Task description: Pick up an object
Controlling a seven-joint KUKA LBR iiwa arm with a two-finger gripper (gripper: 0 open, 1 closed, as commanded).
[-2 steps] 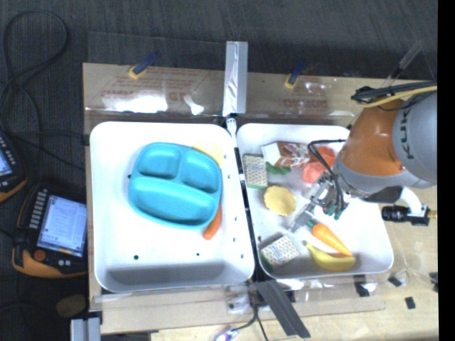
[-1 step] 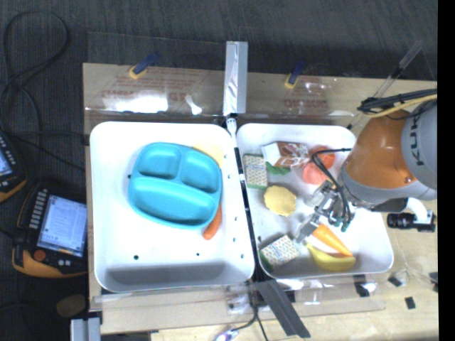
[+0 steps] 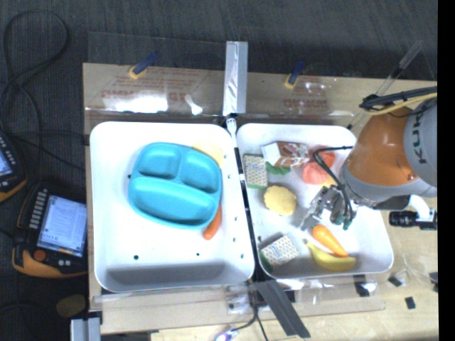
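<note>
White plastic is forming both shallow bins on the counter [image 3: 412,290]. The left bin [image 3: 114,212] is holding a blue divided tray [image 3: 176,183] lying upside-down or tilted near its middle, with an orange carrot-shaped piece [image 3: 212,226] showing at the tray's lower right edge and a yellow item [image 3: 210,152] peeking out at its upper right edge.

The right bin [image 3: 370,251] is carrying the loose objects. A round yellow piece [image 3: 280,199] is sitting near the bin's centre. A patterned grey-and-white block [image 3: 254,170] is lying against the dividing wall above it, and a similar patterned block [image 3: 279,249] is resting near the bin's front left corner. A brown-and-white packet [image 3: 287,152] and a pink-red item [image 3: 314,170] are lying along the far side. An orange carrot [image 3: 329,239] is lying on top of or just beside a yellow banana [image 3: 331,260] at the front right.

The grey arm with its orange band [image 3: 380,155] is reaching in from the right. The jaws [image 3: 331,208] are hanging low over the right bin, between the round yellow piece and the carrot, just above the carrot's upper end. No object is visibly sitting between them; whether they are released or clenched cannot be told from this angle.
</note>
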